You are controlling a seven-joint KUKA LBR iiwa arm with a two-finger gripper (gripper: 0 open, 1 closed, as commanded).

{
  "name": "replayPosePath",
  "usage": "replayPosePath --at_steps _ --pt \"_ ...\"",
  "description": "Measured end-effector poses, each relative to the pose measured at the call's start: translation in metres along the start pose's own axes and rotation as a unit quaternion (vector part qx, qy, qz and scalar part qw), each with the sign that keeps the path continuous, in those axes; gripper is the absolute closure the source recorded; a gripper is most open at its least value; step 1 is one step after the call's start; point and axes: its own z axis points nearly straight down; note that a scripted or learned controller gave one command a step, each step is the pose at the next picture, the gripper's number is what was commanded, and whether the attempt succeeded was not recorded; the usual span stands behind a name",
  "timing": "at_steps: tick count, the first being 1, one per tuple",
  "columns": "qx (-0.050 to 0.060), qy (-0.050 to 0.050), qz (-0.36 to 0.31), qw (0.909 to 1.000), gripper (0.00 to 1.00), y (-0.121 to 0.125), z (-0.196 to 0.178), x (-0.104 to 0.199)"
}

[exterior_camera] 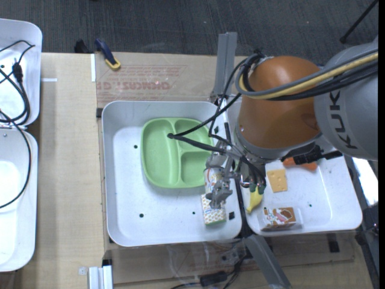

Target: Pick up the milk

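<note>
Milk carton (214,212) sits directly beneath the gripper (220,192), touching.

Grey KUKA arm (352,101) with a glossy orange band (280,101), yellow and black cables looping over it

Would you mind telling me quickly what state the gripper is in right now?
Gripper: down in the left bin, right above the milk carton; open or shut cannot be told.

One fixed camera above the bench (72,161), looking down at a slant, both white bins (120,179) in frame, the arm (337,101) entering from the right — close, bulky, overlapping the bins.
</note>
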Motion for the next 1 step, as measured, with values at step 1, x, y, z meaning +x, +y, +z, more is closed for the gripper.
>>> replayPosePath --at_steps 1 --pt "0.0 0.0 -0.073 0.9974 1.0 -0.0467 0.049 -0.0036"
